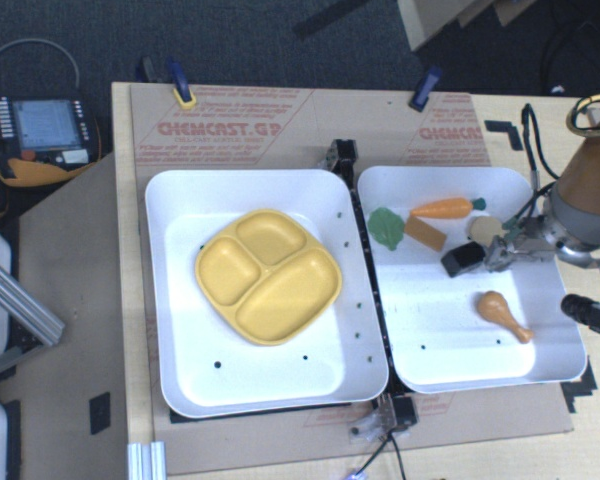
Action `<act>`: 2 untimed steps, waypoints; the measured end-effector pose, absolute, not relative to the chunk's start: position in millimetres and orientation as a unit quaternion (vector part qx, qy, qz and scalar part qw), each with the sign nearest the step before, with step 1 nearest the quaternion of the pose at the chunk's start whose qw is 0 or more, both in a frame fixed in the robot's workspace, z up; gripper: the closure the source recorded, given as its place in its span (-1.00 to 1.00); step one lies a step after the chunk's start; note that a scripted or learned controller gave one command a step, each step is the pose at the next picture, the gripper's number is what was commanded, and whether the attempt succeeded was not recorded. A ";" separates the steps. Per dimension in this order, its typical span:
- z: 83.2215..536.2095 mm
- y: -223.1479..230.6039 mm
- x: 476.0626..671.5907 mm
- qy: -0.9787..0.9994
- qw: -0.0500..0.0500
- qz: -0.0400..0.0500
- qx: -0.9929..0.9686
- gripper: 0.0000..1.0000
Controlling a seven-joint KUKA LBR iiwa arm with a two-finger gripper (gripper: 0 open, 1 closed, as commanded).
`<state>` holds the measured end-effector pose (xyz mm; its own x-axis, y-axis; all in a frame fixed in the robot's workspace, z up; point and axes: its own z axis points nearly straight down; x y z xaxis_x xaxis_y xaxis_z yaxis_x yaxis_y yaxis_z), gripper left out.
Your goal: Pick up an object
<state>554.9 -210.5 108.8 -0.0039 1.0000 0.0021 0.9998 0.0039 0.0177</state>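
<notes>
You're looking at a robotics lab — the surface (280,118) is a clamped board printed "CHEMCAST GP", carrying two white bins (170,298) with toy food. A teach pendant (42,133) with its screen lit sits at the left — aluminium framing (20,298) and loose cables (535,148) around it.

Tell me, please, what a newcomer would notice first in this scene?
The big yellow divided plate in the left bin stands out first. Next comes the clutter in the right bin: an orange carrot, a green leaf and a drumstick, with the pincer beside a black block.
</notes>
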 end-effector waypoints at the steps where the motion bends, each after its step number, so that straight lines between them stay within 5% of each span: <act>1: 155.5 -203.1 550.9 0.708 0.002 0.000 0.707 1.00; 2: 201.0 -206.5 546.2 0.707 0.003 0.001 0.707 1.00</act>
<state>546.2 -206.5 201.0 -0.0009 1.0000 -0.0032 1.0000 0.0009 0.0062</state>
